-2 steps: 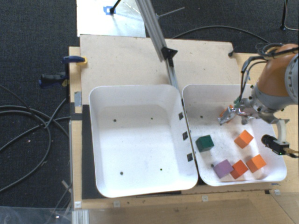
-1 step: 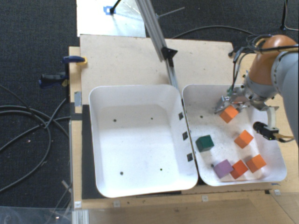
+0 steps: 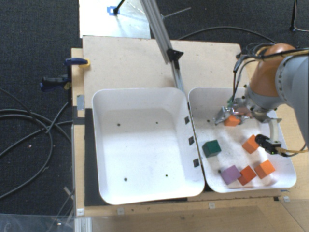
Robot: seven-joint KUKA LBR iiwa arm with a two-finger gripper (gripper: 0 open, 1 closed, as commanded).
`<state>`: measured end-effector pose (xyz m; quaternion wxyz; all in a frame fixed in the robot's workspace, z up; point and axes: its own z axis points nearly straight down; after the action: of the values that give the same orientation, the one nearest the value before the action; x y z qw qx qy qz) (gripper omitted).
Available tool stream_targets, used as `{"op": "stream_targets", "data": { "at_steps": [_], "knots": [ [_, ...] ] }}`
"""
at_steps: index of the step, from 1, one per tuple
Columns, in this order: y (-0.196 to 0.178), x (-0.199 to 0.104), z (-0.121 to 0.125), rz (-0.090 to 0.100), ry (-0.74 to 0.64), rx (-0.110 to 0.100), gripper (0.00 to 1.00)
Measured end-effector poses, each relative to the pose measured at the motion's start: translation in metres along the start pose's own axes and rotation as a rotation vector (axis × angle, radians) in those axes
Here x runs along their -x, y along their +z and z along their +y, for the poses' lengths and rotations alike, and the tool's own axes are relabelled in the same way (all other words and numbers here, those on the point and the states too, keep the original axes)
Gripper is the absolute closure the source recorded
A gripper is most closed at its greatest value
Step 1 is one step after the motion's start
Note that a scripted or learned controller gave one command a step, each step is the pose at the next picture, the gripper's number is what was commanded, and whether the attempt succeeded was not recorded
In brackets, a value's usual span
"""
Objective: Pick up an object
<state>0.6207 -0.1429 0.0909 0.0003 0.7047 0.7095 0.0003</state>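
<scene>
Orange dominates the lower right of the frame: nearest the bottom edge, in the right bin (image 3: 289,178), lie an orange block (image 3: 247,174) touching a purple block (image 3: 230,174), with another orange block (image 3: 264,168) just beside them. A little higher sit a third orange block (image 3: 250,144) and, toward the bin's left wall, a dark green block (image 3: 211,148), apart from the rest. The left bin (image 3: 101,100) fills the middle of the frame, its white floor marked by small dark spots.

Higher still in the right bin, the gripper (image 3: 230,117) hangs low over the floor beneath the grey arm (image 3: 289,81) with its orange band. A small orange piece (image 3: 232,121) shows right at the metal fingertips, seemingly between them, so the grip looks clamped around it, though the piece is partly hidden and the hold may be shallow.

The step in hand appears to be the grasp itself, with the lift not yet done. The next move calls for a straight, steady rise clear of the bin floor and walls, without tilting, since a marginal pinch could let the piece slip.
</scene>
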Motion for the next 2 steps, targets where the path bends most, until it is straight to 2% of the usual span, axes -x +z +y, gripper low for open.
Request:
{"op": "stream_targets", "data": {
  "at_steps": [1,2],
  "knots": [
    [-0.011,0.001,0.001,-0.001,-0.002,0.003,1.0],
    [-0.103,-0.125,-0.002,0.003,-0.007,0.005,1.0]
  ]
}}
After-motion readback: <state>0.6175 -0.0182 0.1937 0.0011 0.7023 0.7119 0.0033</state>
